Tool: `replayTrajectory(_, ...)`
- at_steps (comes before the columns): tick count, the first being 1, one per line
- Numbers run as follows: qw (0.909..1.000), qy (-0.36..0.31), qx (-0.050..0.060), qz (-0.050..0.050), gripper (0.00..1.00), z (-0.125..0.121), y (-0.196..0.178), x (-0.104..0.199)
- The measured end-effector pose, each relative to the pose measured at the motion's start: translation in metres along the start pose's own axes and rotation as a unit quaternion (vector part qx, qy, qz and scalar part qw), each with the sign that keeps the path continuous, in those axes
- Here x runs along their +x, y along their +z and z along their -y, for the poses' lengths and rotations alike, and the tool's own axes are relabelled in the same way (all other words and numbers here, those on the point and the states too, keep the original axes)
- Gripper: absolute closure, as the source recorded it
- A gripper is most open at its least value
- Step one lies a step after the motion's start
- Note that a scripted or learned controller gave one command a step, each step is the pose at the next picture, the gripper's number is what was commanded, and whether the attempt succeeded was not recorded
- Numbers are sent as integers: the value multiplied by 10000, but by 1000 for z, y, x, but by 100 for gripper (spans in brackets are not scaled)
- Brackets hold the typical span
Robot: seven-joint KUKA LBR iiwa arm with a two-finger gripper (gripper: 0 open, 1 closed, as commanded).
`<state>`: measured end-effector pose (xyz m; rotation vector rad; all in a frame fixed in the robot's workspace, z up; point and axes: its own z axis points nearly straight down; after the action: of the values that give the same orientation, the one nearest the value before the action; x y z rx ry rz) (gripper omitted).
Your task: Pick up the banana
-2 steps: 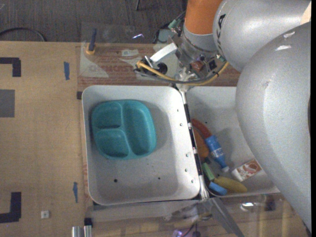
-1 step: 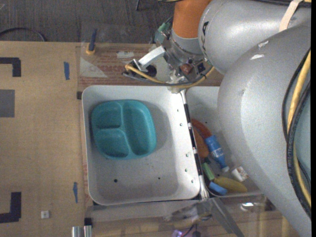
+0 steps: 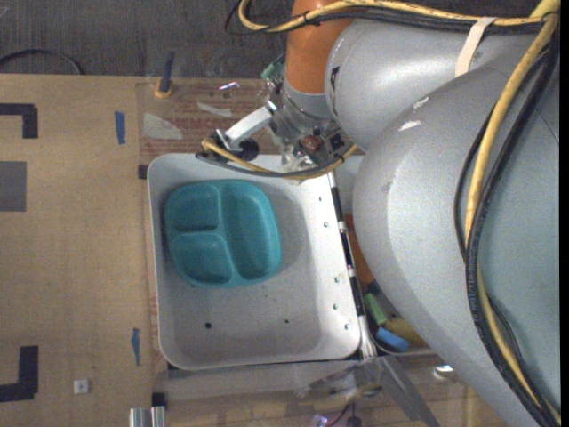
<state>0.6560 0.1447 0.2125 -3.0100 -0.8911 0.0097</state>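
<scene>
Banana first: you cannot pick it out with certainty; your best candidate is a yellow sliver (image 3: 407, 331) low in the right bin (image 3: 347, 172), lying just beside a green piece (image 3: 377, 311) and a blue piece (image 3: 391, 338), and the bulk of the arm (image 3: 444, 221) covers most of that bin, so its shape is hidden. The gripper (image 3: 302, 145) sits at the far end of the bins, over the wall between them, well apart from that sliver; whether it is released or clenched you cannot tell, because the wrist hardware masks it, and nothing shows in its grasp. A thin yellow curve (image 3: 227, 155) drapes over the far rim of the left bin (image 3: 153, 238); it reads as cable hanging off the wrist, though you should not rule it out. The teal divided plate (image 3: 222, 234) lies flat in the left bin, apart from the gripper and no part of the job. Judge the pick as not yet made; the next move probably calls for the wrist to travel down the right bin toward the sliver, where the crowding neighbours could spoil a clean grasp.
</scene>
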Motion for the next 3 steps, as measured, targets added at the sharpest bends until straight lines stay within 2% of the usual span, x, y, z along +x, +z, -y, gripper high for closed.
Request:
replayTrajectory(1, 9977, 681, -14, -20, 100, 53, -59, 26)
replayTrajectory(2, 9882, 1528, -18, -22, 100, 64, -67, 45)
replayTrajectory(3, 9825, 1864, -9, -17, 100, 74, 114, 31)
